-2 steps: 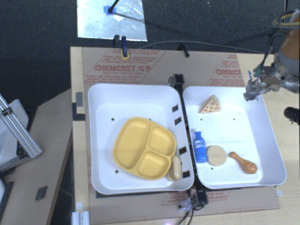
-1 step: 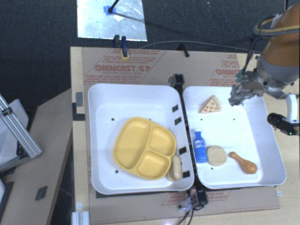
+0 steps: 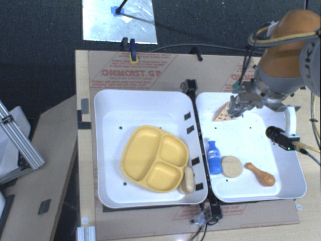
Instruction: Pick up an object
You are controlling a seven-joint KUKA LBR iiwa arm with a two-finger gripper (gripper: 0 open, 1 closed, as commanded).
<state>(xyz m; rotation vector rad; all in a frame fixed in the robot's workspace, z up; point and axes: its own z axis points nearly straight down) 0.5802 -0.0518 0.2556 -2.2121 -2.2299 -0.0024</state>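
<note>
1. My hand [image 3: 236, 107] hangs just beside an orange wedge [image 3: 219, 115] in the right bin's [image 3: 251, 134] far corner; released or clenched, I cannot tell.
2. I'd centre over the wedge before lowering.

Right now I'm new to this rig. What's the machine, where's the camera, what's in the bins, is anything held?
One camera, fixed above the bench, looks down at a slant. The grey and orange machine on the right is a robot arm. Its gripper hangs over the far left corner of the right bin, right at a flat triangular piece like a toy pizza slice. I can't tell whether it holds that piece. The right bin also has a small blue bottle, a tan round disc beside it, and a brown drumstick-shaped toy. The left bin holds a yellow divided plate with a beige roll-shaped piece at its near right edge.
</note>
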